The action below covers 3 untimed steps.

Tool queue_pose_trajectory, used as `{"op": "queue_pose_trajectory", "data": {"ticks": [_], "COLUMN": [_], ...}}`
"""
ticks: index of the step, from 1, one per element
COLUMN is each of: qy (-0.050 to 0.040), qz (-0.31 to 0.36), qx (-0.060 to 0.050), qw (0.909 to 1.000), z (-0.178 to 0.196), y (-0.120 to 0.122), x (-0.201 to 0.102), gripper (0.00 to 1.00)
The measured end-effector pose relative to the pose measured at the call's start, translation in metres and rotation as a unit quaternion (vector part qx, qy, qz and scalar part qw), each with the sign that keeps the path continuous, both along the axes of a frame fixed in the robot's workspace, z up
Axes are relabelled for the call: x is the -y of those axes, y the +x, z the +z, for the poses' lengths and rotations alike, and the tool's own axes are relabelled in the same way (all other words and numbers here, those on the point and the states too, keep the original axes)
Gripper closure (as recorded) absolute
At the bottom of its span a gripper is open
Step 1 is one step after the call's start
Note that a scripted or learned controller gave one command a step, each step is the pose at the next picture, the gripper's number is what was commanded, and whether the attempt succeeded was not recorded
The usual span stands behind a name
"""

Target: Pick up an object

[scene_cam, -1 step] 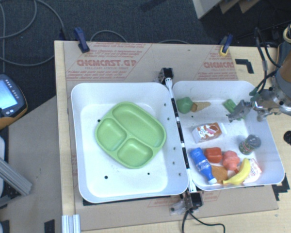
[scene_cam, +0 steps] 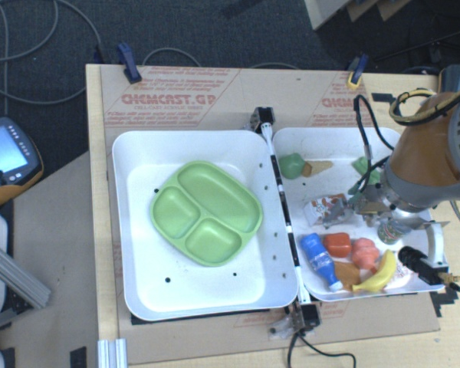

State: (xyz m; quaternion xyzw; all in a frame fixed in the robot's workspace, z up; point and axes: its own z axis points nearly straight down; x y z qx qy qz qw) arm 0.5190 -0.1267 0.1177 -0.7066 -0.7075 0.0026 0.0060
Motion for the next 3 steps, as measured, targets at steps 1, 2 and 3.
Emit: {"op": "queue_pose_trajectory", "data": {"ticks": [1,2,3], "qy": [-0.0048,-0.0041,-0.0015], "qz": [-0.003,-0.002,0.005], "qx": [0.009,0.009,0.014], "qw": [0.9999,1.0000,0.9999], "z": [-0.034,-0.022,0.073], "y": [-0.040,-0.039,0.062], "x": [-0.015,-0.016,-0.081], "gripper": [0.00,1.00,1.00]}}
